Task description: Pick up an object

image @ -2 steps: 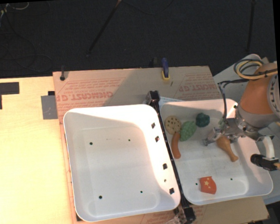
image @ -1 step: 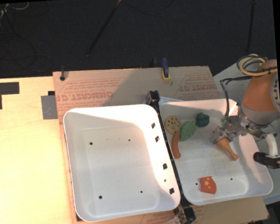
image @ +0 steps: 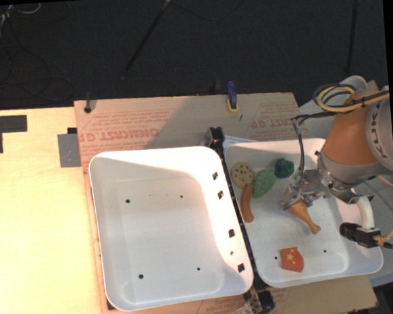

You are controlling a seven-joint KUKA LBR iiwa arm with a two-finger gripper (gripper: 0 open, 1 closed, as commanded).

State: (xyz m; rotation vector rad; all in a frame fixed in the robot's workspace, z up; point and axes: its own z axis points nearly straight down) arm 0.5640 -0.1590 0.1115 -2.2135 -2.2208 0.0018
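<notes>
The gripper (image: pixel 298 196) sits low over the drumstick (image: pixel 304 215) mid right bin (image: pixel 357 265); I can't tell its state. Best squeeze squarely across the meat before lifting.

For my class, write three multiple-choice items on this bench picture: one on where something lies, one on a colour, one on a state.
1. Which bin holds the toys?
A. The left bin
B. The right bin
C. Both bins

2. What colour is the flat piece nearest the right bin's front edge?
A. Blue
B. Red
C. White

3. How does the orange drumstick-shaped toy lie?
A. Flat on the bin floor
B. Standing upright
C. Hanging over the rim

Key: 1 B, the toys lie in the right bin. 2 B, the red piece bears a yellow mark. 3 A, the drumstick toy lies flat below the gripper.
</notes>
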